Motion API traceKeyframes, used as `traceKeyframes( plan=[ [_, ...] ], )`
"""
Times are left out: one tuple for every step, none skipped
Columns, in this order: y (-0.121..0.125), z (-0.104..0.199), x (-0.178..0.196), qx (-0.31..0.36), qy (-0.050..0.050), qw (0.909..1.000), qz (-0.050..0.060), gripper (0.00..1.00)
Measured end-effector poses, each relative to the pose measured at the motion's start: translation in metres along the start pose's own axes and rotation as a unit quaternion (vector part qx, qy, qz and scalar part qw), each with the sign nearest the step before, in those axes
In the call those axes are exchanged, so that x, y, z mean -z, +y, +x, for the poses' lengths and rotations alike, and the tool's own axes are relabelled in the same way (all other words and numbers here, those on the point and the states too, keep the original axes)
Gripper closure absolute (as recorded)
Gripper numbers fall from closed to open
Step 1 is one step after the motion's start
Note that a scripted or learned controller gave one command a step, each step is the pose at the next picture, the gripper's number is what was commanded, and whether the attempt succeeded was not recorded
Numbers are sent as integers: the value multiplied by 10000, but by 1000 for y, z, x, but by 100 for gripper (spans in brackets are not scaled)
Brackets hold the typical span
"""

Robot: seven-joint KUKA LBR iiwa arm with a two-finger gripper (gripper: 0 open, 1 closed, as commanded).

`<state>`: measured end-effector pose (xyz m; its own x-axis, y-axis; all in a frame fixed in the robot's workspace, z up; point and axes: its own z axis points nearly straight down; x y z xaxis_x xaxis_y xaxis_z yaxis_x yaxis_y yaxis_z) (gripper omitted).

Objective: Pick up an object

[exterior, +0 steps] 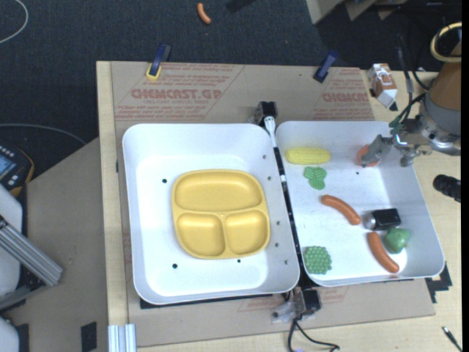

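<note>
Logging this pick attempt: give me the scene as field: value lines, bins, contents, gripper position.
left bin: yellow divided plate
right bin: corn cob, two sausages, two green pea clusters, green round item, small black block
gripper: over right bin's far right corner, by a small orange item
held: nothing visibly

You are looking at a robotics lab. A bench topped with printed brown board carries two white bins, clamps grip its far edge, cables trail off its near edge, and dark carpet lies beyond.
</note>
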<state>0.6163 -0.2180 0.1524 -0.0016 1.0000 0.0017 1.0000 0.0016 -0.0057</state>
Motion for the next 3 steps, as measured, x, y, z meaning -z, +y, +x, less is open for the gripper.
traceKeyframes(
  plan=[
    [-2,3,-63,1,26,10000,-4,0],
    [-1,5,-67,4,13,10000,-21,0],
    [-1,4,-56,2,-3,10000,-37,100]
  ],
)
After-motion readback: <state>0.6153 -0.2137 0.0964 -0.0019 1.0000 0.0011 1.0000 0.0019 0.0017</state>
